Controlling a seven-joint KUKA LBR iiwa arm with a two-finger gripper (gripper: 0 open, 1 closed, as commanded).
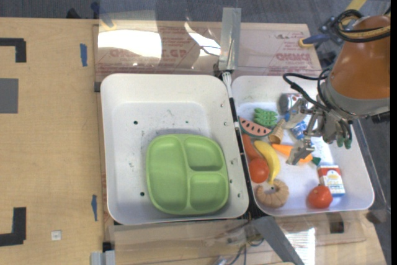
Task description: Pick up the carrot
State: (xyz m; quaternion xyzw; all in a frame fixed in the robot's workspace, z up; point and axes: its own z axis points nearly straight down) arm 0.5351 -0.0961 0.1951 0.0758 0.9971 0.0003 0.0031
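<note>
The carrot (pixel 284 149) is a small orange piece lying in the right bin (pixel 360 164), just right of the banana (pixel 268 152). My gripper (pixel 303 149) is down in that bin, directly over the carrot's right end, so orange shows on both sides of its tip. The gripper's own body hides where it meets the carrot. The grey wrist and the orange band (pixel 363 65) hang over the bin's far right corner.
Around the carrot lie a watermelon slice (pixel 255 127), a green toy (pixel 267 116), a red tomato (pixel 259 169), a bagel (pixel 273 193), a red ball (pixel 319 197) and a red-capped bottle (pixel 332 179). The left bin (pixel 118 133) holds a green divided plate (pixel 186 174).
</note>
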